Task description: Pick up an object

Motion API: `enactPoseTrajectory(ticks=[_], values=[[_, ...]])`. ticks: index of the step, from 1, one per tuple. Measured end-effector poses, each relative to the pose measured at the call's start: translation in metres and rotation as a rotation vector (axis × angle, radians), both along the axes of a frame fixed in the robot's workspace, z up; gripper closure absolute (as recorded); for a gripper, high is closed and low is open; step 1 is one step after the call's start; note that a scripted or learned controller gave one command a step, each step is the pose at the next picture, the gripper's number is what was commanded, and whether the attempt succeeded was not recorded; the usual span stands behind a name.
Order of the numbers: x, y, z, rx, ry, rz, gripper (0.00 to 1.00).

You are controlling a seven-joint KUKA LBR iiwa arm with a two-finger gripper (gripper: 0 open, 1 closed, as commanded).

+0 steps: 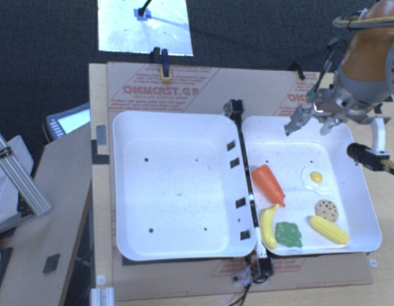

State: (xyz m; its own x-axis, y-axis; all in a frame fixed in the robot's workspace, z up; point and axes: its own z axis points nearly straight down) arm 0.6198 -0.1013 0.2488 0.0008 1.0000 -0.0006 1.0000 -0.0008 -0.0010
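**Claw open and empty above the right bin's far edge**

Table (184, 81) covered by a brown printed board, carrying two shallow white bins side by side. Left bin (120, 171) wide and shallow, nearest the view's left. Right bin (363, 196) holding all the small toy foods, gathered in its near half. Grey arm (369, 50) with an orange band reaching in from the right, hanging over the right bin's far rim. Claw (310, 121) spread wide, fingers well apart, nothing between them, hovering above the bin's far edge and well apart from the foods below.

Orange carrot (268, 182) lying at a slant near the divider between the bins. Yellow banana (268, 227) just below the carrot, beside the green leafy piece (288, 234), the two touching or nearly so. Yellow corn cob (329, 229) near the front right corner. Fried egg (315, 178) flat toward the right wall. Round cookie (326, 210) between egg and corn.
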Motion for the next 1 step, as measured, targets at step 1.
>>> enactPoseTrajectory(ticks=[1], values=[[-0.0526, -0.0080, 0.0813, 0.000, -0.006, 0.000, 0.00]])
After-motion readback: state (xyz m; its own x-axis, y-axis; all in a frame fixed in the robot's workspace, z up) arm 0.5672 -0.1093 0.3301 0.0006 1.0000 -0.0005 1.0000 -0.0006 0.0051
